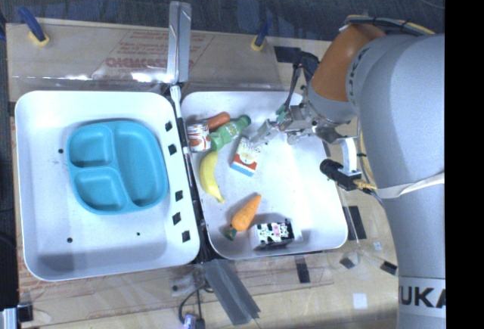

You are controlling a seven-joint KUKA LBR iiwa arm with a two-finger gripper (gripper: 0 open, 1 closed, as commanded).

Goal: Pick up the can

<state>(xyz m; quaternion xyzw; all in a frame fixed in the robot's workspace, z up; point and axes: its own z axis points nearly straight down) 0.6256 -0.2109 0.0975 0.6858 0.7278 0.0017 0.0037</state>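
The can (198, 137) is small, with a red and white label, and stands at the left wall of the right bin (318, 199), near its far end. A red sausage (218, 121) and a green bottle (230, 131) lie right beside it. My gripper (269, 128) hangs low over the far middle of the right bin, just above the top of a white, red and blue carton (246, 158). It is to the right of the can, with the green bottle between them. Nothing shows in the gripper.
A banana (209, 175), a carrot (243, 214) and a black and white box (273, 232) lie in the near half of the right bin. The left bin (45, 244) holds a blue divided plate (117, 166). The arm's grey body covers the right side.
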